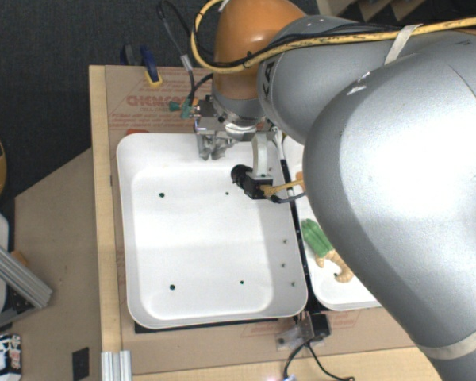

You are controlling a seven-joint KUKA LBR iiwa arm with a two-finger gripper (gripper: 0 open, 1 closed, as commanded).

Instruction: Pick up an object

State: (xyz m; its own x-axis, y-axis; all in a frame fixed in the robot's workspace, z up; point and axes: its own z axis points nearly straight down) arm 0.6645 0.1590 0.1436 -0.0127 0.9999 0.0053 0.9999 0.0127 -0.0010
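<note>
My pincer (pixel 212 145) hangs at the far edge of the shallow white plastic bin on the left (pixel 143 236), its small grey metal fingers pointing down just above the bin's floor. From this slant I cannot tell whether they stand apart or together, and I see nothing between them, so I judge that the pick is not yet made: no object is in my grasp, and all the lifting is still to do.

The left bin has a smooth, glossy floor with rounded corners and a few small dark dots scattered across it; I make out no graspable thing lying on that floor. The likeliest candidates sit beyond its right wall, in the second white bin (pixel 341 296), most of which my own grey, matte, rounded arm covers. There I see a green, elongated, soft-looking object (pixel 317 238) just past the wall, and close beside it a small tan curved piece (pixel 343 273), only part of which shows. A black fitting with a yellowish cable (pixel 254 182) hangs from my wrist over the left bin's right side. Both bins rest on a brown cardboard sheet with red print (pixel 111 133).
</note>
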